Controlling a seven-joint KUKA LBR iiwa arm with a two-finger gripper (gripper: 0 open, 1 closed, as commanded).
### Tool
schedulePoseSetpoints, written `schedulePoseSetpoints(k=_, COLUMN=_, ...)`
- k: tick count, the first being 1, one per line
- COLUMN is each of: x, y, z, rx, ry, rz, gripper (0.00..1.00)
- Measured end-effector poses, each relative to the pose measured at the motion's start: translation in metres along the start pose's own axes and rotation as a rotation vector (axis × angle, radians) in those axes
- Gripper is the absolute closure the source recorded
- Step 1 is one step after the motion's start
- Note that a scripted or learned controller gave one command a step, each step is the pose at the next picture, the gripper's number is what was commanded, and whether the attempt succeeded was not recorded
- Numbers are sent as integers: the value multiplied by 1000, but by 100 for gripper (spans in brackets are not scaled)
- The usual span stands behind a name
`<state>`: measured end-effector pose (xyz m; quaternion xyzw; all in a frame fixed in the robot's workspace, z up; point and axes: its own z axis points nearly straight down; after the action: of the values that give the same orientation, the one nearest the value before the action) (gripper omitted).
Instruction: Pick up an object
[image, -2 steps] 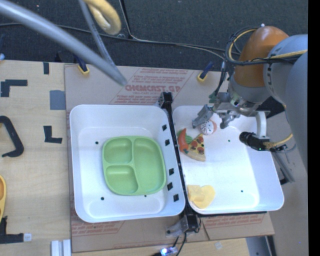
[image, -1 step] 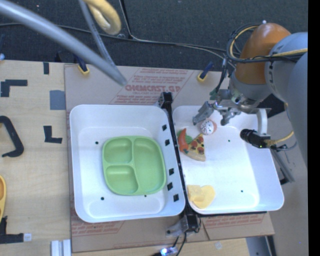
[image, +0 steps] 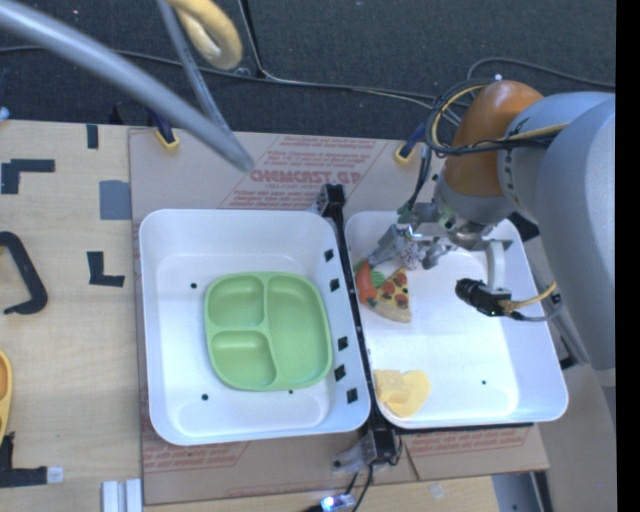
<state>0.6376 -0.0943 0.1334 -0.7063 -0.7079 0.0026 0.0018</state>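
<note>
Over the right bin (image: 520, 385), the jaws (image: 398, 255) hang just above the pizza slice (image: 388, 292); whether they are apart or together I cannot tell, and nothing seems lifted yet, so the pick remains

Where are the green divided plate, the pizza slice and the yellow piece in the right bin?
green divided plate (image: 268, 332), camera view, centre ridge.
pizza slice (image: 385, 292), camera view, topping.
yellow piece (image: 402, 390), camera view, middle.
</note>
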Motion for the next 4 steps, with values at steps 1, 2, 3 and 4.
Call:
schedulePoseSetpoints(k=1, x=0, y=-2, z=52, rx=3, ry=-1, rz=2, gripper=0)
schedulePoseSetpoints(k=2, x=1, y=1, z=38, rx=-6, ry=-1, rz=0, gripper=100)
schedulePoseSetpoints(k=3, x=-6, y=2, z=-22, rx=-10, ry=1, rz=2, gripper=100)
schedulePoseSetpoints(k=4, x=-6, y=1, z=-64, rx=-9, ry=1, rz=0, gripper=100)
